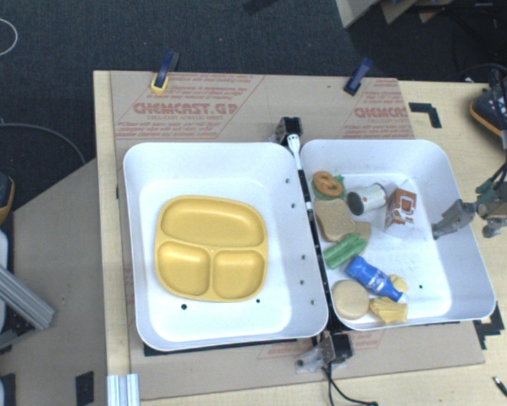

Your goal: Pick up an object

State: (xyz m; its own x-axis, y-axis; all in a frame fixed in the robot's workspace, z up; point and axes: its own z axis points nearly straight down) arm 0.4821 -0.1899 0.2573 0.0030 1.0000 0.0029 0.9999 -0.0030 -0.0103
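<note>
Worktop (236, 100) seen w/ two white bins side by side. Left bin (143, 167) holds a yellow tray (211, 248) w/ three compartments, approx. centred.

Right bin (456, 269) holds all the small objs, clustered along its left half:
- donut (327, 183), brown, at top of cluster, near the bin divider.
- can (367, 198), white/grey, lying on its side just right of donut.
- carton (400, 209), brown/white, just right of can, apart from rest of cluster.
- bread slice (337, 221), tan, below donut, touching or just beside can.
- green item (344, 249), elongated, directly below bread, overlapping its lower edge.
- blue bottle (375, 279), lying tilted, below-right of green item.
- round biscuit (351, 299), pale, at bottom of cluster, just left of bottle.
- yellow piece (390, 311), just right of biscuit, under bottle's cap end.

Tool (452, 218) seen at right side of right bin, above bare bin floor, well apart from cluster; nearest obj is the carton, to its left. Nothing seen btwn its fingers. Whether fingers are spread or pressed together cannot be told; detail too dark and small. Arm (498, 205) enters from right edge.

No obj lifted; all rest on bin floor.
</note>
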